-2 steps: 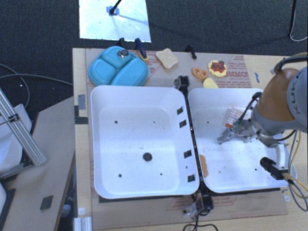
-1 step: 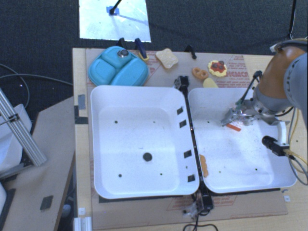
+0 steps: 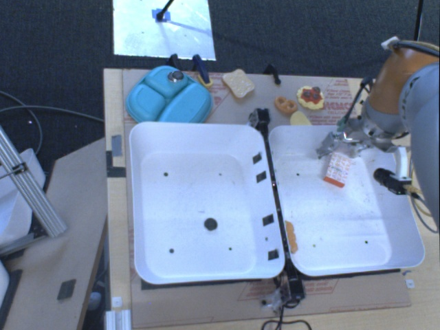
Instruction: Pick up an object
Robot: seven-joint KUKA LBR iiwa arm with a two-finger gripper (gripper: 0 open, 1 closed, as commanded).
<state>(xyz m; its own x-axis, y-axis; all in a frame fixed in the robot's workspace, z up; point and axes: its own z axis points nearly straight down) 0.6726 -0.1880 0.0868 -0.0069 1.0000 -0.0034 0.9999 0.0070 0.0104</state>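
You see the arm (image 3: 412,88) reaching in from the right side of the camera view, with its orange band uppermost and the gripper (image 3: 342,143) positioned over the upper part of the right bin (image 3: 357,253). A small white packet with an orange end (image 3: 337,169) hangs tilted directly below the gripper, touching it. You cannot tell from this view whether the packet sits between the gripper's parts, nor how wide the gripper stands.

Check the remaining contents as follows:

1. Right bin: a small orange-brown item (image 3: 291,236) lies against the left wall, near the lower end.
2. Left bin (image 3: 199,139): a small dark round object (image 3: 210,223) rests on the floor, below centre.
3. Surface (image 3: 227,95) behind the bins: a blue compartment tray (image 3: 168,97) stands at the left. A toast-shaped piece (image 3: 238,83) lies to its right. A pretzel-shaped piece (image 3: 285,104), a round piece with red topping (image 3: 311,97) and a pale yellow piece (image 3: 300,119) lie close together just behind the right bin.

A row of black clips (image 3: 262,177) runs along the join between the two bins.
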